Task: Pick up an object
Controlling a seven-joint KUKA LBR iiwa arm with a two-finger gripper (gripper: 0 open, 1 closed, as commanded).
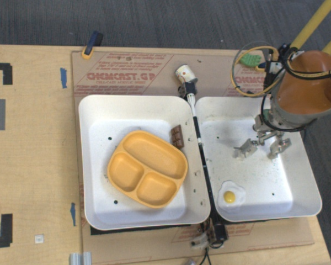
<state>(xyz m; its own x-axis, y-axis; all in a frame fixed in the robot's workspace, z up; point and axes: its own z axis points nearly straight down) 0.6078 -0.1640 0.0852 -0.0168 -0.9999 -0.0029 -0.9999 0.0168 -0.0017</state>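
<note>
- The 2 white bins sit side by side: the left bin [94,148] and the right bin [298,192].
- A fried egg toy [231,194] lies flat on the floor of the right bin, near its front-left corner, the yolk [229,197] facing up.
- The egg's outline is roughly round, slightly wider than deep, so its long axis runs about left to right across the view; no clear pointing end can be made out.
- The gripper [263,144] hangs over the rear half of the right bin, its 2 fingers spread apart with nothing between them, well apart from the egg.
- In the left bin an orange 3-compartment tray [148,169] lies tilted diagonally.
- A small brown block [177,136] touches the tray's rear-right edge.
</note>
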